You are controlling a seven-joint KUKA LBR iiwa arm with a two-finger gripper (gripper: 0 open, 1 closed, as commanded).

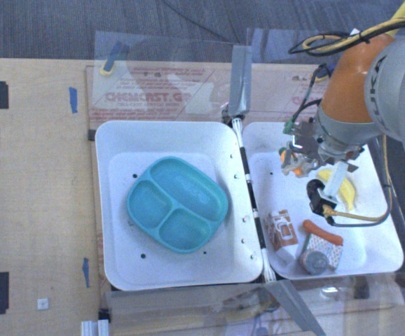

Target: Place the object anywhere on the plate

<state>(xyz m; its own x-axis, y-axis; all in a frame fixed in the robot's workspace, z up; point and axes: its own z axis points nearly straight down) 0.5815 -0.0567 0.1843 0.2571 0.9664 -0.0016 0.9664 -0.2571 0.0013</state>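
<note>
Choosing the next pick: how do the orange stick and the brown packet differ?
Shape: the orange stick is long and thin, the brown packet short and blocky. Colour: the stick is plain orange, the packet brown with white patches. Place: the packet lies by the wall of the right bin nearest the plate, the stick nearer the bin's middle. Both lie in that bin.

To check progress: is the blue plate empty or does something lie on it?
Empty: all three compartments of the blue plate show bare blue surface.
</note>
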